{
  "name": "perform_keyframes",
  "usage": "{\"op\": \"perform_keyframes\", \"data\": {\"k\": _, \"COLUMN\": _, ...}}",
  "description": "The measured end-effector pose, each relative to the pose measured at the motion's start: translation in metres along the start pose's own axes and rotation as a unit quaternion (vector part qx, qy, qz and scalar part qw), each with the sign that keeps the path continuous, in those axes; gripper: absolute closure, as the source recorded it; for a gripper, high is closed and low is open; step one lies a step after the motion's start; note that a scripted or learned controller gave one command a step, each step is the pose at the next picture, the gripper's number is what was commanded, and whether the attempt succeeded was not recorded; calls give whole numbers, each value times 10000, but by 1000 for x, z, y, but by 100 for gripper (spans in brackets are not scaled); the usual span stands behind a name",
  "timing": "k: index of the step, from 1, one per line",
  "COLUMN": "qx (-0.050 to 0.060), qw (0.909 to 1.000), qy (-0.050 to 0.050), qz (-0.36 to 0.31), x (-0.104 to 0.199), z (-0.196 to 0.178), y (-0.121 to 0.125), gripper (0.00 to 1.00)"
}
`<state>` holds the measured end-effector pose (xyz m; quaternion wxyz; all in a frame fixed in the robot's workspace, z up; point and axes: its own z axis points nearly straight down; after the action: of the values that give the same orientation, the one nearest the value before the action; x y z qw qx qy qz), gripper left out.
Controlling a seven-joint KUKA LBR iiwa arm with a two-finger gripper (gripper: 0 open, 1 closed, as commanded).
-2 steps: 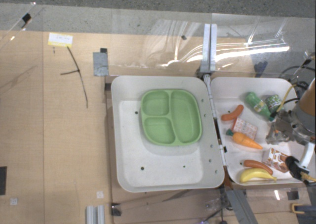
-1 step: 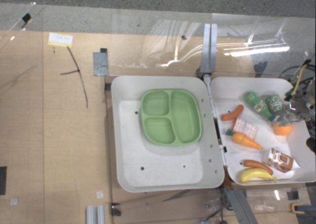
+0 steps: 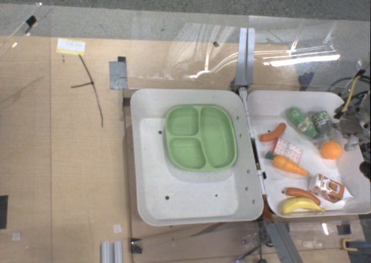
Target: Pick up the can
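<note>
One can (image 3: 322,120) lies in rt bin (image 3: 348,101) by green bottle (image 3: 302,122); gripper (image 3: 355,121) beside it, grip state unclear.

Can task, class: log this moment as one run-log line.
can: right bin, far side, beside green bottle | gripper: at right edge, near can | grasp: not seen
</note>
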<state>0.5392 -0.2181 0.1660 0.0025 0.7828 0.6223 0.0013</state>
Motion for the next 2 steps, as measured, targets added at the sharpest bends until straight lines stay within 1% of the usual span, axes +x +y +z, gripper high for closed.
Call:
{"op": "perform_keyframes", "data": {"k": 1, "qx": -4, "qw": 9998, "qy": -2, "qz": -188, "x": 52, "z": 8, "y": 117, "gripper": 0}}
{"op": "perform_keyframes", "data": {"k": 2, "qx": 17, "qw": 10000, "qy": 36, "qz": 13, "x": 48, "z": 74, "y": 85, "gripper": 0}}
